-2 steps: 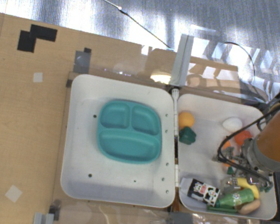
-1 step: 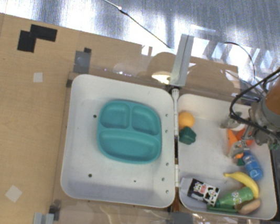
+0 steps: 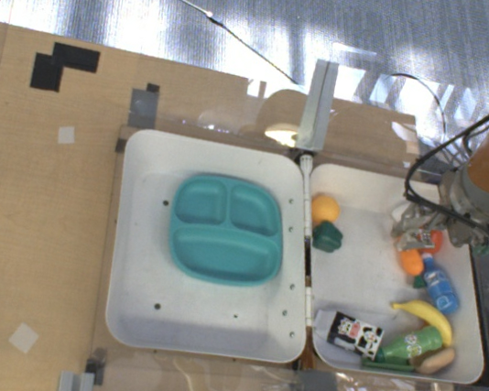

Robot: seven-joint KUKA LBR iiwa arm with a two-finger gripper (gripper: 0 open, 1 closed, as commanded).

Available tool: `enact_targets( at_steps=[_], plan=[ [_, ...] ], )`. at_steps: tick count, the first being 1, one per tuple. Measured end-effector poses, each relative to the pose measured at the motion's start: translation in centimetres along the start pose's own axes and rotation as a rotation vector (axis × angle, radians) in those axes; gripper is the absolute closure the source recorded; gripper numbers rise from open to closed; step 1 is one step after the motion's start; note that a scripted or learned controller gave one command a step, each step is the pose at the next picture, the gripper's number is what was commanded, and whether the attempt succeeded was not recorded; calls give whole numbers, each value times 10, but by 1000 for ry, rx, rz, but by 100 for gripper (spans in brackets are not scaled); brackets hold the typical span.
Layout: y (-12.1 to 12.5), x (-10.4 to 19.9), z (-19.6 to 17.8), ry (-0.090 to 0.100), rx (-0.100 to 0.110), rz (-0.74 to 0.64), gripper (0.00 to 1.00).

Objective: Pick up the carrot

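The gripper [image 3: 417, 236] hangs just above the carrot [image 3: 412, 261] in the right bin [image 3: 360, 256]; its grip I cannot tell. Descend straight, avoiding the blue bottle [image 3: 439, 289].

Teal tray [image 3: 225, 230] in white L bin [image 3: 138, 246]. R bin [image 3: 354, 264]: yellow banana [image 3: 427, 316], blue bottle [image 3: 440, 290], green bottle [image 3: 405, 347], orange carrot [image 3: 412, 262] at 12 o'clock of banana.

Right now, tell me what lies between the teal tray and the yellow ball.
In the camera view, the bins' adjoining white rims run between the teal tray in the left bin and the yellow ball in the right bin; otherwise bare bin floor.
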State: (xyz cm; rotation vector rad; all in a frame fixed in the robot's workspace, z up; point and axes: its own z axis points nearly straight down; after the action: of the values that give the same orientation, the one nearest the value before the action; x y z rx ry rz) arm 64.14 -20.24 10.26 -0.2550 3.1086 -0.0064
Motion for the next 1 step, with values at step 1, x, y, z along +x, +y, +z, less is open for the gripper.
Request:
enact_targets(
  at_steps=[1],
  plan=[
    [0, 0, 0, 0, -1, 0, 0]
  ],
)
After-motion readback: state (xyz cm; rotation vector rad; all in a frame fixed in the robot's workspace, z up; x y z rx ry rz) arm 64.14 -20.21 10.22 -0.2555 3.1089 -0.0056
